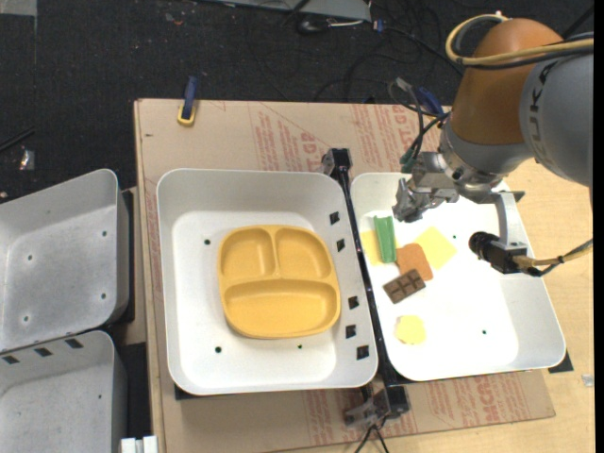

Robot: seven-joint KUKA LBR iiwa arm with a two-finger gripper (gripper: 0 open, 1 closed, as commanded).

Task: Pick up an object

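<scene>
Whether the gripper is spread or closed cannot be told, since its tip is a dark tangle seen from above. It hangs over the right bin near the far left corner, just beyond the far end of a green block. Whether it touches the block is not clear.

The arm comes in from the right, with its orange band above the wrist and the wrist bent down toward the bin's far edge. The grey casing beside the band carries dark letters, perhaps part of "KUKA", cut off by the frame.

The green block lies along the right bin's left edge. Beside it, toward the middle, a yellow square and an orange-brown piece sit touching. A brown ridged bar lies just nearer, and a pale yellow round piece lies closer to the near edge. The left bin holds a yellow divided plate at its middle. Red print on the cardboard under the bins is too faint to read.
</scene>
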